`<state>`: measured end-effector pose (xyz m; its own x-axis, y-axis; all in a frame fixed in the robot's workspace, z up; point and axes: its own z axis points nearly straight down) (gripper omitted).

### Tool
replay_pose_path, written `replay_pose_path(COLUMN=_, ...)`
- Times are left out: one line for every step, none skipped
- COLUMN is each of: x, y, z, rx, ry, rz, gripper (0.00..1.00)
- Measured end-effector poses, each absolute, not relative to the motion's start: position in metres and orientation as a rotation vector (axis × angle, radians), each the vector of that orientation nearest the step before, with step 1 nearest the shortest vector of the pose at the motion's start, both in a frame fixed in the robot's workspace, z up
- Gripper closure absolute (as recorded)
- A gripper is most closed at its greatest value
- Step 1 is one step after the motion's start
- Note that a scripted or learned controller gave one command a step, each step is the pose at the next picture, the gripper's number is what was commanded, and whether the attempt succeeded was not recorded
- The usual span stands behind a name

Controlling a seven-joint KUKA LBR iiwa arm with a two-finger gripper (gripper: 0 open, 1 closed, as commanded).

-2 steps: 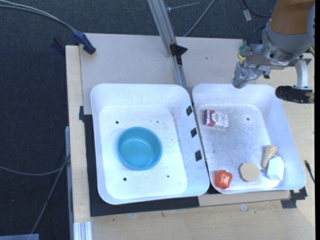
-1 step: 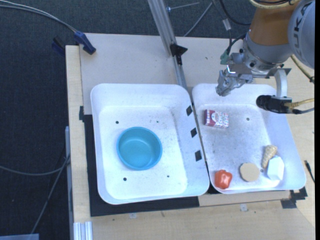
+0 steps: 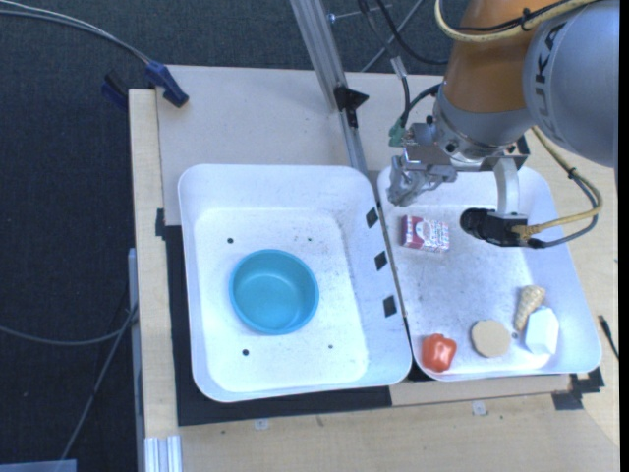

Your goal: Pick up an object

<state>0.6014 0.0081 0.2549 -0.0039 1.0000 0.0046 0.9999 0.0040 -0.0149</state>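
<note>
Bench [image 3: 246, 116]: pale board carrying two shallow white bins side by side.

Arm [image 3: 550, 57]: grey with an orange band, entered from 2 o'clock of the view and reaching toward the centre.

Left bin [image 3: 216, 264]: one object is contained. Right bin [image 3: 462, 283]: five small objects are contained.

Blue bowl [image 3: 274, 291]: seated upright, mouth up, close to the centre of the left bin, slightly toward 8 o'clock.

Gripper [image 3: 405, 190]: positioned over the 11 o'clock corner of the right bin, near the wall shared by the two bins. Whether it is apart or together cannot be told from this view. Nothing is seen held in it.

Small carton [image 3: 424, 234]: red and white, lying flat at 10 o'clock in the right bin, just beside the gripper at its 5 o'clock. Contact between the two cannot be judged.

Red object [image 3: 439, 352]: rounded and glossy, at 7 o'clock in the right bin, near the front wall.

Tan disc [image 3: 490, 339]: lying flat at 6 o'clock in the right bin, near the red object at its 3 o'clock but apart from it.

White lump [image 3: 541, 330]: at 5 o'clock in the right bin, just beside the disc.

Tan cone [image 3: 530, 306]: ridged and tapered, at 4 o'clock in the right bin, its lower end just beside the white lump.
</note>
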Motion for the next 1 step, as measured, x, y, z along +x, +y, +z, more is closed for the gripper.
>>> replay_pose_path(x=0.5866, y=0.0592, z=0.2399, rx=-2.207, ry=-2.216, rz=0.014, gripper=1.0)
